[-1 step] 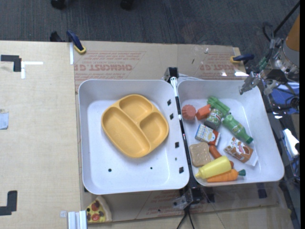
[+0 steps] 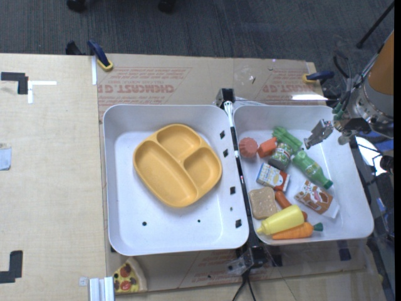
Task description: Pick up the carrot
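Carrot partly tucked under yellow bottle.

A yellow divided plate sits mid left bin; at its 3 o'clock, a green bottle lies in the right bin.

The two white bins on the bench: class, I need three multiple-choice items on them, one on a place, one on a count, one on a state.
1. Where does the carrot lie?
A. left bin
B. right bin, near front wall
C. on the yellow plate

2. How many compartments has the yellow plate?
A. three
B. two
C. five

3. How is the gripper?
A. clamped on the carrot
B. resting on the plate
C. open, holding nothing

Answers: 1 B, it lies beside the yellow corn; 2 A, ridges divide three sections; 3 C, the fingers are spread over the right bin.
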`<action>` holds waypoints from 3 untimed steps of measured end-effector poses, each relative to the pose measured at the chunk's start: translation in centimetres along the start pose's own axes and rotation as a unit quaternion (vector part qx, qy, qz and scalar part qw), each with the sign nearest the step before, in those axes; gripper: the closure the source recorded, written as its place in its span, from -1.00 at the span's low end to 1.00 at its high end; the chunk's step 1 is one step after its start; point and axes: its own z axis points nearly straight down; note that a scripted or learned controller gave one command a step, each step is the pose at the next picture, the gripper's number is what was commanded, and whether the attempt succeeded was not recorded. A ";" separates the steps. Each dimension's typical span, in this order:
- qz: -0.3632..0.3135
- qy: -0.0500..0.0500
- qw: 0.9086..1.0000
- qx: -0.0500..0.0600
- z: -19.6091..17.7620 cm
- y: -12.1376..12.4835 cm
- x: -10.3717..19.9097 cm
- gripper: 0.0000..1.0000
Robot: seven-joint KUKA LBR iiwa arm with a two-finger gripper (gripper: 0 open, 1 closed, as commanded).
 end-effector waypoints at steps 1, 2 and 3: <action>-0.088 0.001 0.996 0.001 5.0 -7.5 11.1 -1.00; -0.147 0.000 0.989 -0.001 4.6 -5.4 24.6 -1.00; -0.209 -0.001 0.978 -0.001 -3.1 -5.4 15.7 -1.00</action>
